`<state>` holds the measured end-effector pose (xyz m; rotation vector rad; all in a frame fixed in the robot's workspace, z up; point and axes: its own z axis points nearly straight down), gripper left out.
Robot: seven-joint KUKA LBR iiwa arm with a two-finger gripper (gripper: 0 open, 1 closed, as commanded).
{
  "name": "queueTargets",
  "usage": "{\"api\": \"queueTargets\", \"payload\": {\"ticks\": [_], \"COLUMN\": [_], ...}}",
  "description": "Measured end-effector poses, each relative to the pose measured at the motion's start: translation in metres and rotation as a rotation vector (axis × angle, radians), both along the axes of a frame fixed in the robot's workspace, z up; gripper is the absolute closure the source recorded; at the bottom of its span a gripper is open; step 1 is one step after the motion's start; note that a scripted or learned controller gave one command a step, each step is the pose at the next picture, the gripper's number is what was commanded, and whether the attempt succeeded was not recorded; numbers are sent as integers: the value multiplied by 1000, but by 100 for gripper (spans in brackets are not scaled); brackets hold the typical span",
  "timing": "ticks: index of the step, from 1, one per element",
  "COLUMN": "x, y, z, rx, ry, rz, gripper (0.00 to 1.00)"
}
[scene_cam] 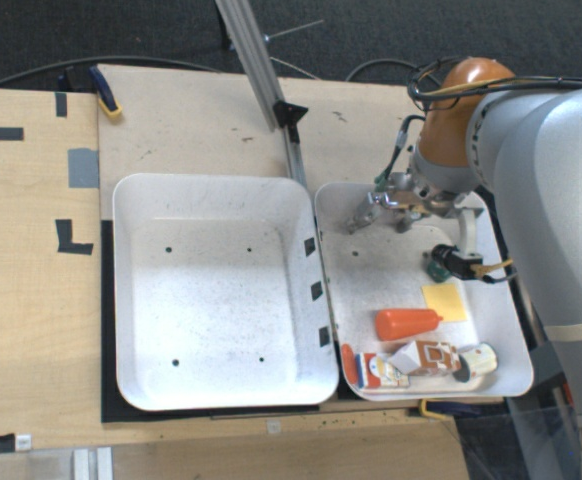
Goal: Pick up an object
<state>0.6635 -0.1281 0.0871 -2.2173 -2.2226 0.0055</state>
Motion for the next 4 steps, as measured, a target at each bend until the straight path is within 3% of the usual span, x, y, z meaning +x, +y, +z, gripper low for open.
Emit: {"api": "queueTargets", "payload": {"ticks": [1,4], "x": [1,6], "y": [1,1], "z": [12,158], "rx": [-1,0], "ry": [-2,-8], "rz": [2,0], "gripper": [100,100]}}
